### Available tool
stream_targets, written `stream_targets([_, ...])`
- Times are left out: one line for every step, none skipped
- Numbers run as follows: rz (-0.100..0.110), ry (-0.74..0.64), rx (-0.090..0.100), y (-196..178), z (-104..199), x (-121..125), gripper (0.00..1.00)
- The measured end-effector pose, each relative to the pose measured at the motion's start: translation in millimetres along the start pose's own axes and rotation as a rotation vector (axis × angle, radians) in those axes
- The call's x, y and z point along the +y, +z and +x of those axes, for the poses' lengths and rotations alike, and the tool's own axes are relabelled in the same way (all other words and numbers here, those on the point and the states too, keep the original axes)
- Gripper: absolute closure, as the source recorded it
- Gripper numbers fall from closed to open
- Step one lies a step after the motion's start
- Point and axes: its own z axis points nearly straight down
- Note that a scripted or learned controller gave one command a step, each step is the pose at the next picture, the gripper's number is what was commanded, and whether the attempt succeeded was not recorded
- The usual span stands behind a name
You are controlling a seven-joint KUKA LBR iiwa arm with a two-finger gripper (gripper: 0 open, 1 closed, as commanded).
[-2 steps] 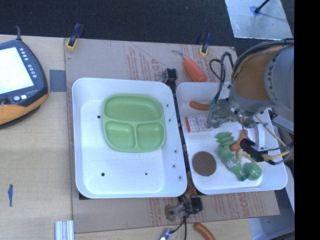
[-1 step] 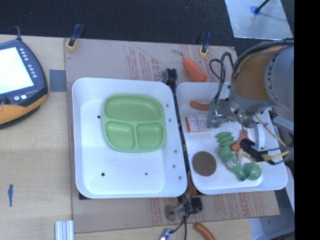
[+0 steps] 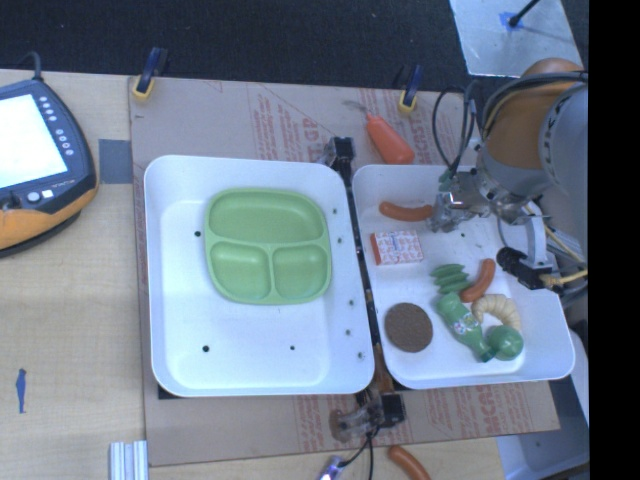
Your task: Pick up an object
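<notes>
The right white bin [image 3: 560,363] holds a sausage [image 3: 404,210] at its far side, a small red-and-white packet [image 3: 397,246], a round brown cookie [image 3: 408,327], a green pea pod [image 3: 449,276], a second small sausage [image 3: 481,278], a pale croissant-like piece [image 3: 499,310] and a green bottle-like toy [image 3: 482,334]. My gripper [image 3: 447,212] hangs low over the far part of this bin, just right of the first sausage's end. I see nothing held between its fingers.
The left white bin [image 3: 170,268] carries a green divided plate [image 3: 268,245]. An orange carrot [image 3: 388,140] lies on the cardboard behind the bins, another sausage [image 3: 409,461] in front. A teach pendant [image 3: 40,163] sits at the far left. Clamps hold the board's back edge.
</notes>
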Motion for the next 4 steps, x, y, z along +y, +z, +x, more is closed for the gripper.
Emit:
stream_targets([0.004, -0.004, 0.0, 2, 8, -90, 0.0])
stream_targets([0.001, -0.003, 0.0, 1, -37, -7, 0.0])
stream_targets([0.002, -0.005, 0.001, 1, -56, 17, 0.0])
stream_targets([0.0, -0.003, -0.001, -118, -57, -65, 0.0])
